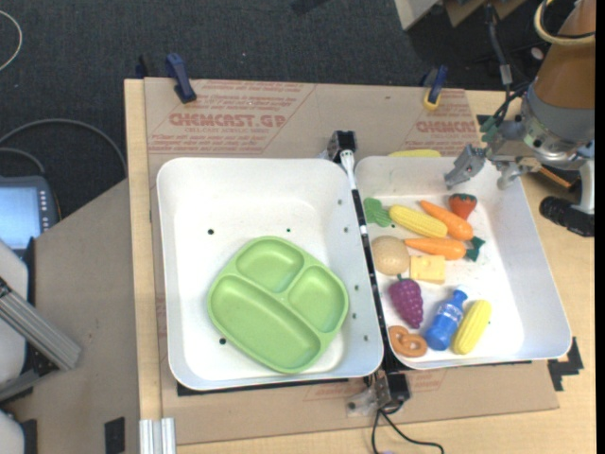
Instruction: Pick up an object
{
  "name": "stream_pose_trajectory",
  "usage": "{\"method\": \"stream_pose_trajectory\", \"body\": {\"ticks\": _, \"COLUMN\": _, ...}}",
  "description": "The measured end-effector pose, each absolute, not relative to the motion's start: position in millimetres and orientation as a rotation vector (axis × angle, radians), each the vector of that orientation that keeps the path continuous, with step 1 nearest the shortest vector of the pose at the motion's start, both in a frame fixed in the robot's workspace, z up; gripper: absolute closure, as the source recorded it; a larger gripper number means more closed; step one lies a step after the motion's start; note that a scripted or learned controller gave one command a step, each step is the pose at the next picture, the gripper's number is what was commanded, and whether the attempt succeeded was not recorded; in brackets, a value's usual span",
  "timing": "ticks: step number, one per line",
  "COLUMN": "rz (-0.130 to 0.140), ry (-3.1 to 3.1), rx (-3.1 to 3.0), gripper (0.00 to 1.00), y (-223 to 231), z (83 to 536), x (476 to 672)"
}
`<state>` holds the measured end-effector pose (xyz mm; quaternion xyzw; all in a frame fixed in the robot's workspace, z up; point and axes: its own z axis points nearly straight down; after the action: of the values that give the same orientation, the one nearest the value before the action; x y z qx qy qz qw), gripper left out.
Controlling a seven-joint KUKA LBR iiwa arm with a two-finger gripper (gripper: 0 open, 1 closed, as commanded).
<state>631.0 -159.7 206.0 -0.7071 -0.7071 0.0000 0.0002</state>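
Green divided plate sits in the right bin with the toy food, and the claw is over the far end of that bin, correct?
Not quite. The camera view shows the green divided plate alone in the left bin; the toy food is in the right bin, with the claw over its far end.

Light is even and fairly bright, falling from overhead. The two white bins point(180, 253) come close to washing out, with little surface detail. Shadows are soft and short: a faint one hugs the green divided plate point(277, 303), small ones sit under the toy foods. The dark carpet point(85, 26) stays dim. Focus is slightly soft overall, and the arm point(567, 83) looks a little blurred.
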Motion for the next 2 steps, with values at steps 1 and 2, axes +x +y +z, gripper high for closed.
{"method": "stream_pose_trajectory", "body": {"ticks": 1, "rz": 0.009, "ry": -2.213, "rx": -2.221, "gripper": 0.00, "y": -200.4, "z": 77.2, "x": 621.5}}
{"method": "stream_pose_trajectory", "body": {"ticks": 2, "rz": -0.002, "ry": -2.224, "rx": -2.225, "gripper": 1.00, "y": -199.3, "z": 96.0, "x": 625.7}}
